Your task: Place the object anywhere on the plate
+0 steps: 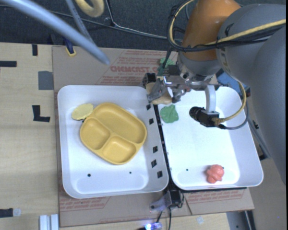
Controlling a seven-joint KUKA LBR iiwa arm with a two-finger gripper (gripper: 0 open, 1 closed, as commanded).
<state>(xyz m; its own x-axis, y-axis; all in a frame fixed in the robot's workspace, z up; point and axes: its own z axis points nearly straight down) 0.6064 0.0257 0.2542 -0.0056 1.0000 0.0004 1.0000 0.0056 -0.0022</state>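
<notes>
The yellow three-compartment plate [113,133] lies in the left bin [69,176]. My gripper [161,94] hangs over the divider between the two bins, at their far end. It is shut on a small tan object [162,99] that shows between its fingers. A green object [169,114] lies just below the gripper, in the right bin [230,147] against its left wall. The plate sits to the gripper's lower left, about a hand's width away.
A pale yellow piece [82,111] rests in the left bin, touching the plate's far left rim. A pink object [214,173] lies near the right bin's front edge. A black cable connector [204,115] hangs from the wrist over the right bin.
</notes>
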